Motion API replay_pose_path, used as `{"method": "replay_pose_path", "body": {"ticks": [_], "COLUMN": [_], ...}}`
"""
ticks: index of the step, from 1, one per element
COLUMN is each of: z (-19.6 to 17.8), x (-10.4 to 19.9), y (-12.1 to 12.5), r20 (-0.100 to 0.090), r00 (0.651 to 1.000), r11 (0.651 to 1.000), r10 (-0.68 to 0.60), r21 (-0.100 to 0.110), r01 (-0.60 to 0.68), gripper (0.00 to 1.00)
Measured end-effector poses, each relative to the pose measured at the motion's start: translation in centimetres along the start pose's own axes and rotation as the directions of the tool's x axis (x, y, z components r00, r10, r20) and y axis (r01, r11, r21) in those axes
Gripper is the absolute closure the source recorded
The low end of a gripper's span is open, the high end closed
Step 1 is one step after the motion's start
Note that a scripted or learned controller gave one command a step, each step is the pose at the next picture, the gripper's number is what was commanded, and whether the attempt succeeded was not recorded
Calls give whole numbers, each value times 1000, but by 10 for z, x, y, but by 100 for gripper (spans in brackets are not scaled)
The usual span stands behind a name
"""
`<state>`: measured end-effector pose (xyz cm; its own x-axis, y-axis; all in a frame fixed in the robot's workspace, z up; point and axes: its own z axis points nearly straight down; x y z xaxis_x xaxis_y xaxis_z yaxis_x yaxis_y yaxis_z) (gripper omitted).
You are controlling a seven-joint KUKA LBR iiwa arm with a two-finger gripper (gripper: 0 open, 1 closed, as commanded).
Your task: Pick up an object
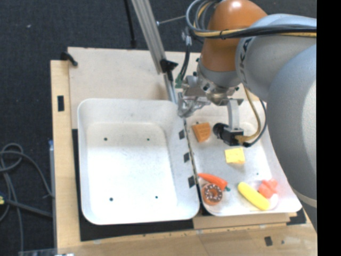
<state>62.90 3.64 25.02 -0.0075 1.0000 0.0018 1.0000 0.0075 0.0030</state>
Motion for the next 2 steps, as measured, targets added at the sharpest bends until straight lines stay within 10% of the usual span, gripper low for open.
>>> {"method": "replay_pose_path", "body": {"ticks": [1, 2], "z": [3, 2], "x": [49, 45], "y": [14, 13], "r20": [2, 5], "r00": [1000, 1000], "r11": [1000, 1000], "r10": [2, 2], "r21": [1, 3], "r01": [-2, -2], "gripper": [100, 0]}}
